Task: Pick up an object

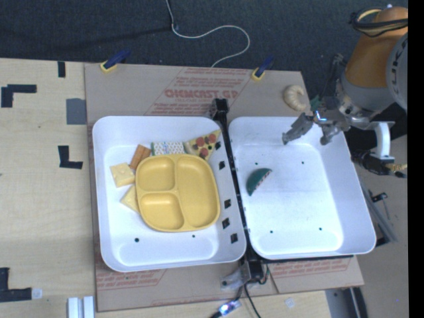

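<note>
Hovering, gripper (310,132) jaws apart and holding nothing, above right bin's (344,237) far edge, beyond green wedge (258,179).

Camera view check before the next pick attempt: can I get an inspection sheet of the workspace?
Surface: two white bins side by side, left bin and right bin, on a cardboard sheet.
Job's things: green piece alone in right bin.
Clutter: yellow divided plate with small food-like pieces around it in left bin; beige lump outside the bins.
Grippers: end effector open, above right bin's far edge, holding nothing.
Cables: white cable on dark floor.
Surroundings: black tape marks on bench.
</note>
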### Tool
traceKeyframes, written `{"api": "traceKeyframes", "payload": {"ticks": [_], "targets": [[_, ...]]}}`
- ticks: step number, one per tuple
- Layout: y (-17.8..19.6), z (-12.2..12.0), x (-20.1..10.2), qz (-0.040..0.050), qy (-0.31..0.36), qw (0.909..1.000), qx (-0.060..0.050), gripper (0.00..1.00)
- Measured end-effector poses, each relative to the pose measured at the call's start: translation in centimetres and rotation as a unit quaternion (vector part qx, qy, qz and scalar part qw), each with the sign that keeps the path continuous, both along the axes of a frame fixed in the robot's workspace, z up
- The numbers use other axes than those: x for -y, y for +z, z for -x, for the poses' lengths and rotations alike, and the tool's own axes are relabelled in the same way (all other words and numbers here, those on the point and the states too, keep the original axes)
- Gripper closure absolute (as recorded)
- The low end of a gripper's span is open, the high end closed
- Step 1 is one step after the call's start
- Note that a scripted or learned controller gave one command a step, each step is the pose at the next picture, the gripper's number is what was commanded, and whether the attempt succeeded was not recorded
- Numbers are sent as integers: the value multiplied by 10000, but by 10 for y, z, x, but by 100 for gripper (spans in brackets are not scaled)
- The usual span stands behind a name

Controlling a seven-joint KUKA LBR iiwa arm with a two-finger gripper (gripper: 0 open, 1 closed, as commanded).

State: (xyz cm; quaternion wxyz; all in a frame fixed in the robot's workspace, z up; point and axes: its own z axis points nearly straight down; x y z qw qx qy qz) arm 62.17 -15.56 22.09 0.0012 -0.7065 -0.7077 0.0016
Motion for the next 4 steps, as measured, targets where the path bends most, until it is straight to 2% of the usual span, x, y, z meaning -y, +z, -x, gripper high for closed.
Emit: {"api": "traceKeyframes", "payload": {"ticks": [3, 4], "targets": [[-139, -9, 3, 4, 6, 10000, 8, 0], [-126, -10, 3, 4, 10, 10000, 21, 100]]}}
